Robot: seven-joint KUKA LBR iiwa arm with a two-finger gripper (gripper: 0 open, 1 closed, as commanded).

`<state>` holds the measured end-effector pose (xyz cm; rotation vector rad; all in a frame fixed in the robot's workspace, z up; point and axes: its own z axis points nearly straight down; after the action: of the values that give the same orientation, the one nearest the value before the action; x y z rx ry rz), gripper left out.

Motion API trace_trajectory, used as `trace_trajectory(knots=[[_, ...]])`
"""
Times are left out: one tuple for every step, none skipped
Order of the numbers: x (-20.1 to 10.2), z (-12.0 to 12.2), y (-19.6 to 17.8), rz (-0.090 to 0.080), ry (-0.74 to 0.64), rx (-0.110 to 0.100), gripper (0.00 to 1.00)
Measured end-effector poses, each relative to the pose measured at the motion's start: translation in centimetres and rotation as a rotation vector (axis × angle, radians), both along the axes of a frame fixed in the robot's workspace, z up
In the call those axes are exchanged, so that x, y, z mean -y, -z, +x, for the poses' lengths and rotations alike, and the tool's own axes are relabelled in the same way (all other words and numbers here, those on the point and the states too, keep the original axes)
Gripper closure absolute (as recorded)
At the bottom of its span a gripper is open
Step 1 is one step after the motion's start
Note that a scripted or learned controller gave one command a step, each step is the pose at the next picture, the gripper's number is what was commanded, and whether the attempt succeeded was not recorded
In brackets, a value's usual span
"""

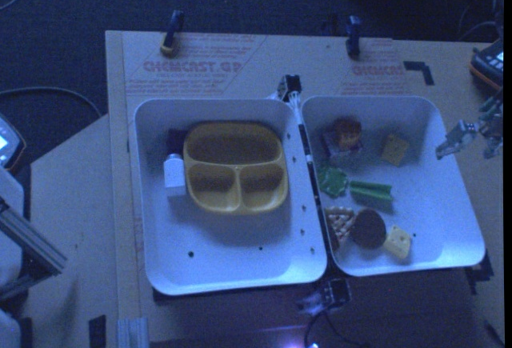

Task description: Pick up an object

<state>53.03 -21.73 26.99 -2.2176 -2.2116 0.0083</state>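
In the dim bluish light the tool point(450, 140) looks like a small, pale grey metal assembly of thin angular pieces with slim prongs at its tip, joined to a bulkier light grey block whose finer details and markings are too dark to read.

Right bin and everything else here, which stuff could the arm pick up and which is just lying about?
For the job:
gripper
muffin
cheese wedge
green stick
brown cookie

Lying about:
yellow divided plate
small white bottle
clamps
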Motion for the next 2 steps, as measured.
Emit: trace_trajectory(knots=[[0.0, 0.2, -0.5, -0.003, -0.003, 0.01, 0.0], [-0.8, 0.2, 5.6, 0.0, -0.003, 0.005, 0.0]])
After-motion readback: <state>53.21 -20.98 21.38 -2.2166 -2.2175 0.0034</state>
